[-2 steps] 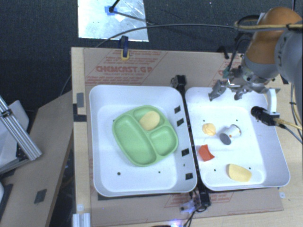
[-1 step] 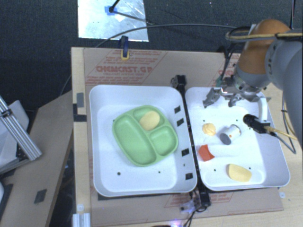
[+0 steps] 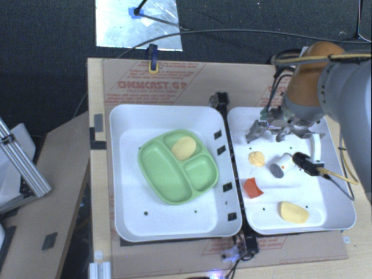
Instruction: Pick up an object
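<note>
A: While we go big to small, what leads?

B: Worktop (image 3: 174, 77), a brown board with red print, carrying two white bins side by side. Grey arm (image 3: 343, 92) enters from 3 o'clock, with the orange band (image 3: 302, 92) just above the wrist.

A: Bins?

B: Left bin (image 3: 125, 173) holds a green divided plate (image 3: 168, 173), roughly centred and turned at a slant. Right bin (image 3: 331, 208) holds the loose pieces.

A: Pincer state?

B: Pincer (image 3: 265, 137) sits over the right bin's 11 o'clock area. Its fingers are spread wide with nothing between them, so it holds nothing.

A: Pickable things, largest first?

B: Yellow oval (image 3: 293, 212) lies at 5 o'clock in the right bin, well apart from the pincer. A yellow piece (image 3: 185, 147) lies in the green plate's small compartment at 1 o'clock. White cylinder (image 3: 280, 165) lies on its side near the right bin's centre, at 5 o'clock from the pincer. Red piece (image 3: 252, 188) is at 7 o'clock in that bin, close to the wall shared with the left bin. Small yellow lump (image 3: 256, 158) is at 6 o'clock from the pincer, near it but not touching.

A: How do the lump and cylinder sit?

B: The cylinder is just beside the lump, at its 3 o'clock. I can't tell whether they touch. The red piece is at 6 o'clock from the lump, apart.
</note>
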Robot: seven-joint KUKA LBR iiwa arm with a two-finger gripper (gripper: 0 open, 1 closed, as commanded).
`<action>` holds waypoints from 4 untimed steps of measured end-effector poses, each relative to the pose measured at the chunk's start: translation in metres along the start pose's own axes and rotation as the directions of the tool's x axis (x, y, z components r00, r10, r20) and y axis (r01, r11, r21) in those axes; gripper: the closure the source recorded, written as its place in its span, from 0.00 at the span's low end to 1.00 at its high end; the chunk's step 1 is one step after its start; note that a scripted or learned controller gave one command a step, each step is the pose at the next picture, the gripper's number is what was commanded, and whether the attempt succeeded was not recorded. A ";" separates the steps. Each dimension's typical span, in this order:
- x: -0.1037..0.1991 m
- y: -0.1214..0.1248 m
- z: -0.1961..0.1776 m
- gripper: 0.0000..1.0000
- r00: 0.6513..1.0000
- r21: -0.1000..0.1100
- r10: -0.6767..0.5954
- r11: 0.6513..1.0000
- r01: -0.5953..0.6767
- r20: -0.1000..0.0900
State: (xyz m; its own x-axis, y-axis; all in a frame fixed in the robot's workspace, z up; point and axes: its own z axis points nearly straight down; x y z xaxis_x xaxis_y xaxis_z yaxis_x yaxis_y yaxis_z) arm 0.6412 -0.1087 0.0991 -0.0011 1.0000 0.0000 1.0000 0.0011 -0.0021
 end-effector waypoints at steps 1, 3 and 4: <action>0.000 0.001 0.014 0.00 1.000 -0.003 0.000 1.000 0.000 0.001; 0.003 0.003 -0.062 1.00 1.000 -0.010 -0.003 1.000 0.003 0.001; 0.001 0.007 -0.107 1.00 1.000 -0.009 -0.004 1.000 0.004 0.001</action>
State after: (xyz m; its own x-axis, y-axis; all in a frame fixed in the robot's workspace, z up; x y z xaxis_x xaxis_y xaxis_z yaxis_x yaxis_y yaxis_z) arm 0.6479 -0.1074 0.2059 -0.0047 1.0000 -0.0008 1.0000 0.0047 0.0066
